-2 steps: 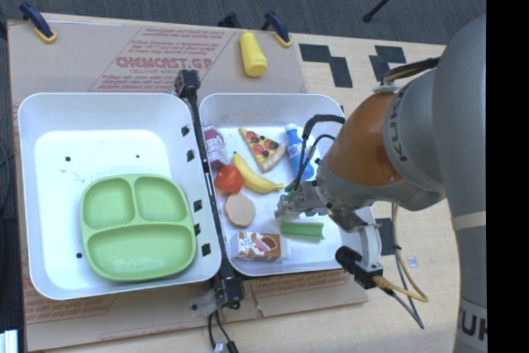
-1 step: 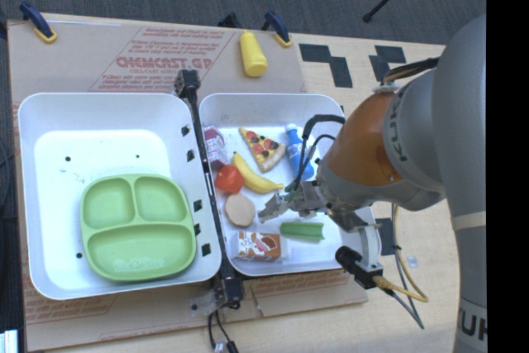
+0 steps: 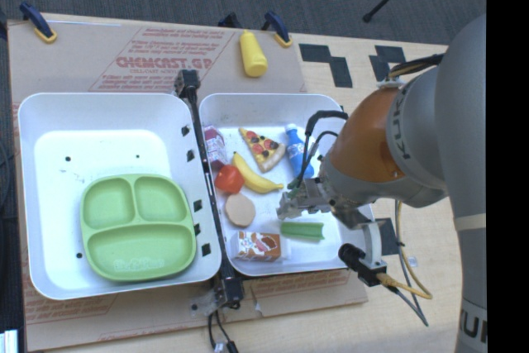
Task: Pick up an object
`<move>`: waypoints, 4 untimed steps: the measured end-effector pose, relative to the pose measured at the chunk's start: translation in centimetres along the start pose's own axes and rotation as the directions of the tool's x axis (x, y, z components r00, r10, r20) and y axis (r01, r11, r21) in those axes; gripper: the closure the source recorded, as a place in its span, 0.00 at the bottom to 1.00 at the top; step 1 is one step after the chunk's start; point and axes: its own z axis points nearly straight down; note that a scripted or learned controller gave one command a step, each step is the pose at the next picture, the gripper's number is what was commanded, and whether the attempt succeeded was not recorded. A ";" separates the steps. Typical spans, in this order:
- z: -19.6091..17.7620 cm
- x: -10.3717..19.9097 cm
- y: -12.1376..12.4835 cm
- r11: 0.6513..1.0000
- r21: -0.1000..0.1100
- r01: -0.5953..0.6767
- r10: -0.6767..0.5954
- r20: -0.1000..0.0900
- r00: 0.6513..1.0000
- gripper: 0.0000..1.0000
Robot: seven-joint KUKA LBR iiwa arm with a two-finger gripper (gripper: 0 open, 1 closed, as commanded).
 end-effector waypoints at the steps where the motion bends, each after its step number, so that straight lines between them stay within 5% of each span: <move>1: 0.0 0.0 0.0 1.000 0.000 0.002 -0.002 0.001 1.000 0.00; 2: 1.9 3.9 0.9 1.000 -0.002 -0.009 0.009 0.000 1.000 0.00; 3: 1.0 3.9 0.9 1.000 -0.001 -0.006 0.006 -0.001 1.000 1.00; 4: 1.0 3.9 0.9 1.000 -0.001 -0.005 0.005 0.000 1.000 0.00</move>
